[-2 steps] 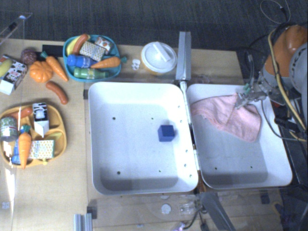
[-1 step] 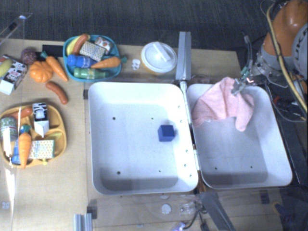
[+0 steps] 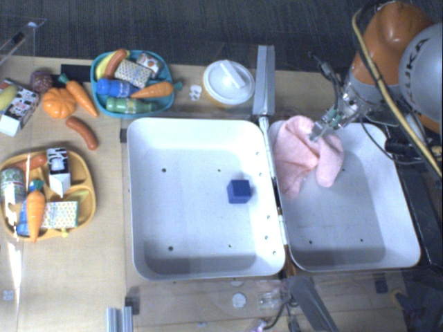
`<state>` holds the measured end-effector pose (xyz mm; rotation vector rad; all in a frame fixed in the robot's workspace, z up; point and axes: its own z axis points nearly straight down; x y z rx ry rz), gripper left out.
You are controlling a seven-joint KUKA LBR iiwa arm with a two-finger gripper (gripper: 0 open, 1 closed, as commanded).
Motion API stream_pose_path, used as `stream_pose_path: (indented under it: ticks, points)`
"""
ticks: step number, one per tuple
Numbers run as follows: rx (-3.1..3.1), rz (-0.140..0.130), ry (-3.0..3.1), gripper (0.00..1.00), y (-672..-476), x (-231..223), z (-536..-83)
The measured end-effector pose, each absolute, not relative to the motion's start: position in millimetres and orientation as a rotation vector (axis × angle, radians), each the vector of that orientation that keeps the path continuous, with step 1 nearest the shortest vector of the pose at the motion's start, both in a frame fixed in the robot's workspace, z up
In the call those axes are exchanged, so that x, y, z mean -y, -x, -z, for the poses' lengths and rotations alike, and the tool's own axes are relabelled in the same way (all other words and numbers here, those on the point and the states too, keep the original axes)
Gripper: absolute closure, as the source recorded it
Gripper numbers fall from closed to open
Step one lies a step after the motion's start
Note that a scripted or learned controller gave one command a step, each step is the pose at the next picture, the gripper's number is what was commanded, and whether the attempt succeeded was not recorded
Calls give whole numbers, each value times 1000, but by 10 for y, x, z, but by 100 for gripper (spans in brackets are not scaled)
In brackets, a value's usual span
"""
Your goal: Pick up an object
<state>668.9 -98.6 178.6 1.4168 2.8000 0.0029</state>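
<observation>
Cube (image 3: 239, 190) in left bin (image 3: 149, 151); cloth (image 3: 304, 159) in right bin (image 3: 387, 206).

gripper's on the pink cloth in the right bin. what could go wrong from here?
1. The gripper meets the pink cloth only at its upper right corner, so a thin pinch there may slip.
2. The cloth drapes over the inner wall of the right bin, next to the left bin. Lifting could drag it across that edge or snag it.
</observation>
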Motion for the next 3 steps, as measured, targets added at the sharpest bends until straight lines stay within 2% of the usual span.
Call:
stream_pose_path:
  ticks: [1, 2, 3]
  points:
    - [-2881, -2, -1239, 100, -6701, 1216, -1825]
    - [-2716, -3, -1572, 100, -6394, 728, -1852]
    - [-2854, -3, -1308, 100, -6137, 269, -1844]
